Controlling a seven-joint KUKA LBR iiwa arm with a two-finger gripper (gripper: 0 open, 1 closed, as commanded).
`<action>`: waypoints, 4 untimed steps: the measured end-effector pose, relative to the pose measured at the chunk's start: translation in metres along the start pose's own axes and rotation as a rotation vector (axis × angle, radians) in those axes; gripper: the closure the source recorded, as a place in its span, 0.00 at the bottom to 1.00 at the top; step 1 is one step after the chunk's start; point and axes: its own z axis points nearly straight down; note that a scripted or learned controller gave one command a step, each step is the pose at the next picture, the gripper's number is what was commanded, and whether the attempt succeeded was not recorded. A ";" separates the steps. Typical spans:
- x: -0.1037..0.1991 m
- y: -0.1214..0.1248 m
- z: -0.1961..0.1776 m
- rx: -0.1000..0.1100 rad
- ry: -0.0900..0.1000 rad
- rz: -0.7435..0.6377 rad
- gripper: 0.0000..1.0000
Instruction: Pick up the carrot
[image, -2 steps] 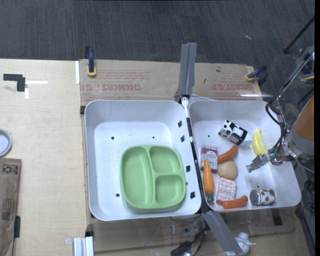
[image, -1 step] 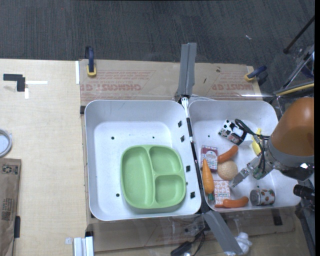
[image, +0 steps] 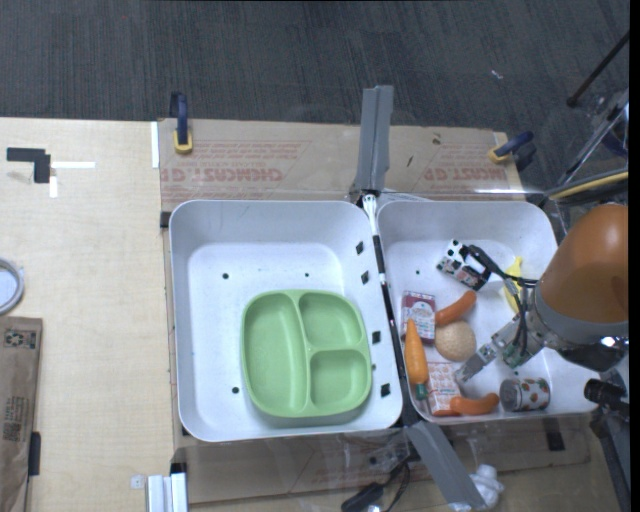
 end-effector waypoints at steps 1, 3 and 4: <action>0.051 0.076 -0.099 0.002 0.002 -0.016 0.00; 0.032 0.023 -0.011 -0.003 0.001 -0.030 1.00; 0.113 0.073 -0.099 0.003 0.002 0.164 1.00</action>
